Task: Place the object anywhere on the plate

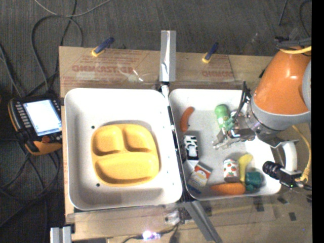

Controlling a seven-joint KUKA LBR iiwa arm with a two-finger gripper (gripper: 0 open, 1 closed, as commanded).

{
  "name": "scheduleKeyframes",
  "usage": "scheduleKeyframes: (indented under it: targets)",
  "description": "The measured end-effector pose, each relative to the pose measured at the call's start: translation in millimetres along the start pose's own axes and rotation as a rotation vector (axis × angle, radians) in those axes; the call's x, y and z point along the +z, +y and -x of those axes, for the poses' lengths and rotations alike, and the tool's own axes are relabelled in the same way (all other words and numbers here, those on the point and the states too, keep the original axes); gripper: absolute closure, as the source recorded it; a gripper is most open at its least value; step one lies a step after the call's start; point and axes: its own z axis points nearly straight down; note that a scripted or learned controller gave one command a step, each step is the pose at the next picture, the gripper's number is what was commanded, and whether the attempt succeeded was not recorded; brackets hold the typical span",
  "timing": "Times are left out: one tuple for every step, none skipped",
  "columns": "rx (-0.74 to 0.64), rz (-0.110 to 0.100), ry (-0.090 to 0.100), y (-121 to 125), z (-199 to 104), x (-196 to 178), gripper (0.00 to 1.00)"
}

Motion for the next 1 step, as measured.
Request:
scheduleKeyframes:
  targets:
    - [0.012, -0.002, 0.0, 27.7, -71.8, 41.7, 1.0]
